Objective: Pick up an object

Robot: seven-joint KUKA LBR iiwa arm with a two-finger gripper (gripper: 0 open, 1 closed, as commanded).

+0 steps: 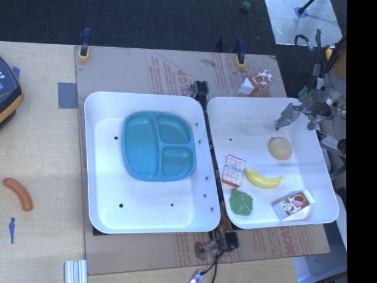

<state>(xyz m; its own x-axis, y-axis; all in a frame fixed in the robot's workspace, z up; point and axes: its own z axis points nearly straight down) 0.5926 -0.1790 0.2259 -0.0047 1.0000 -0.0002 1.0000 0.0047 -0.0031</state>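
The right bin (247, 114) holds a beige round potato-like object (280, 148), a yellow banana (264, 179), a small red and white packet (234, 170), a green leafy toy (241, 202) and a red and white carton (292, 205). My gripper (297, 115) hangs over the bin's upper right part, above and slightly right of the beige object. Its grey fingers (285, 118) point left and stand apart with nothing between them.
The left bin (100, 158) bears a blue divided plate (159, 145). A small brown and white packet (257, 82) lies on the cardboard behind the right bin. A sausage toy (18, 193) lies on the bench at far left, near a yellow-edged device (7, 90).
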